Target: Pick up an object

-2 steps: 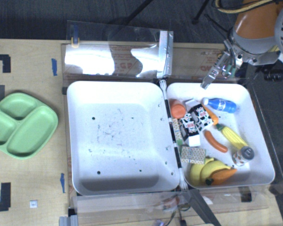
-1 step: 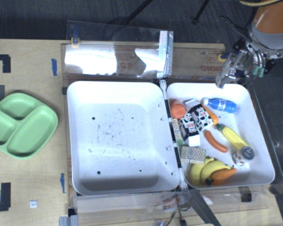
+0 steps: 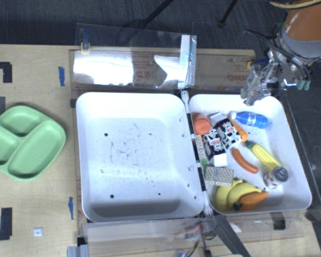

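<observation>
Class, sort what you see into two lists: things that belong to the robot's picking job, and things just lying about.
Belongs to the job:
gripper
blue bottle
corn cob
sausage
bananas
right bin

Just lying about:
green divided plate
left bin

- Bins (image 3: 134, 103): white.
- Divided plate (image 3: 24, 142): pale green.
- Bottle (image 3: 250, 120): blue w/ white cap.
- Corn (image 3: 264, 155): yellow.
- Bananas (image 3: 227, 193): yellow.
- Carton (image 3: 228, 134): blk/white cow patt.
</observation>
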`<state>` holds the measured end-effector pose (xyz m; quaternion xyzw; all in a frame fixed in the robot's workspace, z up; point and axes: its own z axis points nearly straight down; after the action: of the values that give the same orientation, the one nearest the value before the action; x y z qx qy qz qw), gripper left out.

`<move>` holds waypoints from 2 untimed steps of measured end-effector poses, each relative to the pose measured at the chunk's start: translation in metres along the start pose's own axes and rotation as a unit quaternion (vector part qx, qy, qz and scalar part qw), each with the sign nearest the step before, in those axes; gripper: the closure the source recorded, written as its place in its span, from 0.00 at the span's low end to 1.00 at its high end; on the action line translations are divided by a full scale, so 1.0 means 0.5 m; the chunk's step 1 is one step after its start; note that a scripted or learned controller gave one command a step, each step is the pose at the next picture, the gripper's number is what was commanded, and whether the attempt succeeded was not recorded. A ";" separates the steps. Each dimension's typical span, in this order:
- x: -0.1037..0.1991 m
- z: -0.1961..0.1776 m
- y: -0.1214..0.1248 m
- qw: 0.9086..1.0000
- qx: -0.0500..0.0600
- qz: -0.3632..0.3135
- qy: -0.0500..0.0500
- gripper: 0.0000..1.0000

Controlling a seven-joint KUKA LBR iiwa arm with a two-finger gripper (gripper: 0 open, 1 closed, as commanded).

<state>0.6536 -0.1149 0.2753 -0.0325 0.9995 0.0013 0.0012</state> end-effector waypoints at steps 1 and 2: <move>0.061 -0.003 0.039 0.994 0.000 -0.113 0.000 1.00; -0.044 0.075 0.203 0.982 0.000 -0.190 -0.002 1.00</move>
<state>0.6689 -0.0123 0.2382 -0.2222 0.9750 0.0013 0.0030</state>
